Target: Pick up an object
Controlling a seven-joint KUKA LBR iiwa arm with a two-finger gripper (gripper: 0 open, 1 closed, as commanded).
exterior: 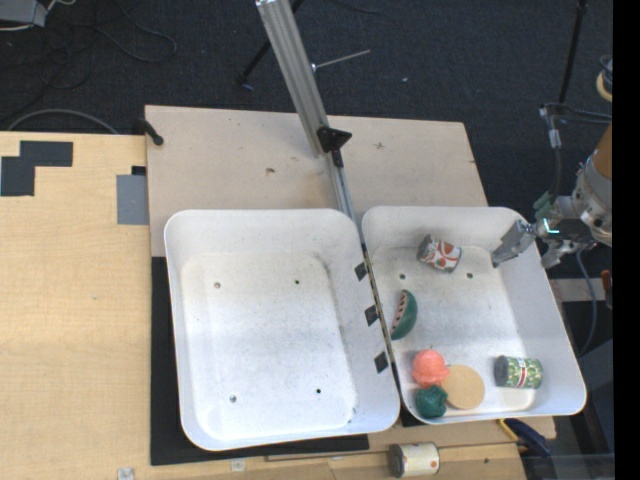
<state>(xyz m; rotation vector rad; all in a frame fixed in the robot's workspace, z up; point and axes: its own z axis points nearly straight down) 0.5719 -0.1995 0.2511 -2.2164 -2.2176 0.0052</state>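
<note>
At the right edge of the bench, the gripper point(532, 236) hangs over the upper right rim of the right bin point(560, 313), with the grey arm reaching in behind it. Its two fingers stand apart, one pointing down-left toward the bin's inside and the other near the rim, with nothing between them.

Inside the right bin lie several small things. A red and white can point(439, 254) lies on its side near the upper middle, left of the gripper and apart from it. A watermelon slice toy point(403, 314) leans at the bin's left wall, close to the divider between the bins. Near the lower edge, an orange-pink ball point(429, 366) sits just above a dark green lump point(432, 401), the two touching or almost so. Just beside them on the right lies a tan round disc point(465, 387), and further right a green patterned can point(518, 372) lies on its side near the lower right corner.

To the left, the left bin point(190, 268) has a speckled white floor. A slanted metal rail point(300, 78) runs from the top of the view down to where the bins meet.
</note>
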